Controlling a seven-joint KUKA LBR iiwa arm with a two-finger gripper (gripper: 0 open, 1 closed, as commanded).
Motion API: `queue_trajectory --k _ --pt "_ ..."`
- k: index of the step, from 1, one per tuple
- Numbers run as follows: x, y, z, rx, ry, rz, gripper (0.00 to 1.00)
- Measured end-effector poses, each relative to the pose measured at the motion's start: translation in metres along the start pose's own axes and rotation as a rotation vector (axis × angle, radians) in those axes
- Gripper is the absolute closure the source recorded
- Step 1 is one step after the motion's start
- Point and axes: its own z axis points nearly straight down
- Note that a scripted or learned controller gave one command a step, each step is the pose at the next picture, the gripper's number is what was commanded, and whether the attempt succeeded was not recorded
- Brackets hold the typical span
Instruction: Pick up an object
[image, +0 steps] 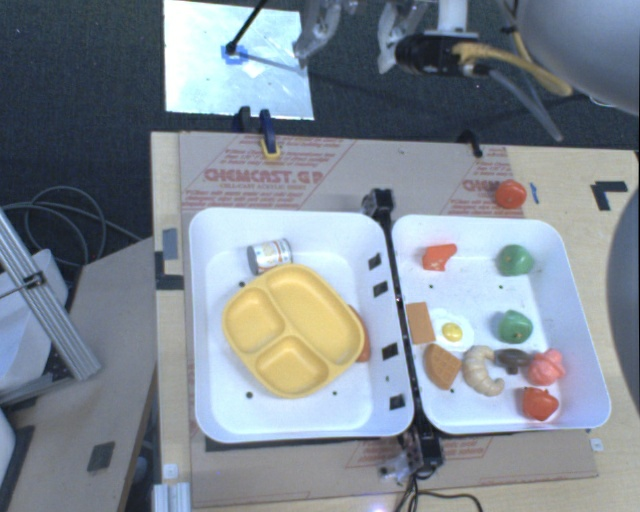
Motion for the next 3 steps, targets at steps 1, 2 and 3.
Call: queue_trajectory --k 1,2,3 --pt "0.040 0.000 0.007 0.002 0.000 0.003 0.00" --pt "0.038 0.000 -0.005 -0.001 0.000 0.002 1.00" --pt "0.038 0.000 -0.005 0.000 0.000 0.001 0.00"
